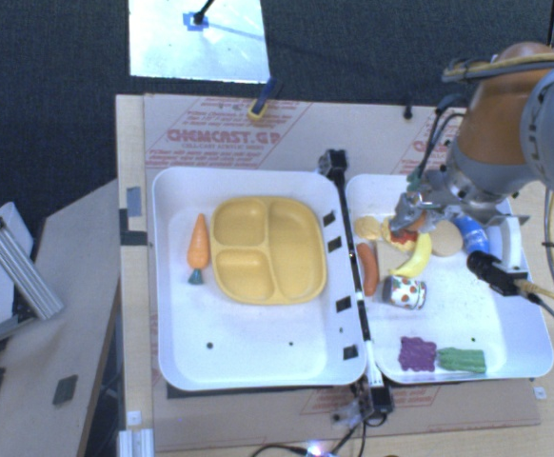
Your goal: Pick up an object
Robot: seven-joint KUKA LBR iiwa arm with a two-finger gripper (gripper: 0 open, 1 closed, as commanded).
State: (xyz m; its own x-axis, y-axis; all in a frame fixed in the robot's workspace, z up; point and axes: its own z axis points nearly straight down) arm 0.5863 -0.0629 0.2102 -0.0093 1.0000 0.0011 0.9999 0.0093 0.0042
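Camera view shows you the gripper [412, 219] low in the right bin [524, 350], just above the banana [416, 255]. Whether it is apart or together, I cannot tell. I judge this the reaching step; next you need a clean closing on the banana.

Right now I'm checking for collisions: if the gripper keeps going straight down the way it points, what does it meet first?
Probably the banana just under the gripper, perhaps the red piece beside it; depth is hard to judge from this slant.
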